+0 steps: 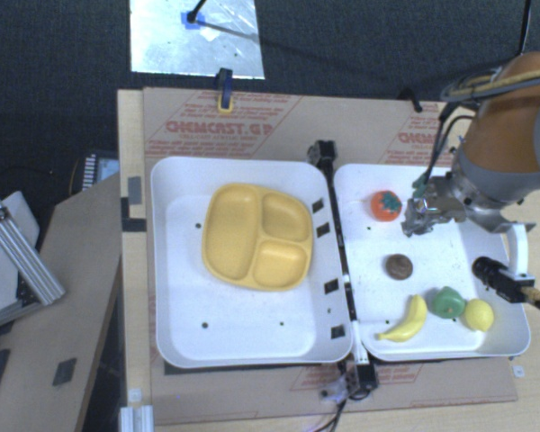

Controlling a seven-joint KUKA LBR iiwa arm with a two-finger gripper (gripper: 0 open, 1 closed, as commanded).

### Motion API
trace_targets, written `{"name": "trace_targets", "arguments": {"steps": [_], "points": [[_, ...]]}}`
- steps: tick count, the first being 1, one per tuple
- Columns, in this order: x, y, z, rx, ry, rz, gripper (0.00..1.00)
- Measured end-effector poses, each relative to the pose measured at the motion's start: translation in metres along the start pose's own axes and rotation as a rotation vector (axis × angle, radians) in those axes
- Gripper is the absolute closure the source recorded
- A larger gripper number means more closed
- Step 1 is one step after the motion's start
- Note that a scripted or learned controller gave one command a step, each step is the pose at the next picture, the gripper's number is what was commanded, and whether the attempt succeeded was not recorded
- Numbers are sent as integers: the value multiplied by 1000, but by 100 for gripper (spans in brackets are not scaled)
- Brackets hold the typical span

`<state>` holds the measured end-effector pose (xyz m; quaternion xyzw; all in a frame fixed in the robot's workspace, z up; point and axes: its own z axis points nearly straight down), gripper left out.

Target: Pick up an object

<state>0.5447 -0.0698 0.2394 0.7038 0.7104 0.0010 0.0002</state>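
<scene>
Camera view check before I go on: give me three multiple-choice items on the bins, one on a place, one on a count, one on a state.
1. Where does the yellow three-compartment plastic tray lie?
A. left white bin
B. right white bin
C. on the cardboard

2. How many small objects lie in the right bin?
A. three
B. five
C. seven

3. How does the claw stand to the orange-red toy tomato?
A. grips it
B. beside it, apart
C. over the left bin

Answers:
1 A, the tray sits in the left bin.
2 B: tomato, brown round cookie, yellow toy banana, green toy pepper, yellow toy lemon.
3 B, a gap shows between claw and tomato.
</scene>
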Motion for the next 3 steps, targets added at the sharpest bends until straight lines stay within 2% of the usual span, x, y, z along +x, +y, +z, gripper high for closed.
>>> {"name": "trace_targets", "arguments": {"steps": [1, 2, 3], "points": [[60, -1, -2, 0, 1, -2, 100], [124, 9, 2, 0, 2, -2, 100], [167, 16, 18, 1, 0, 0, 100]]}}
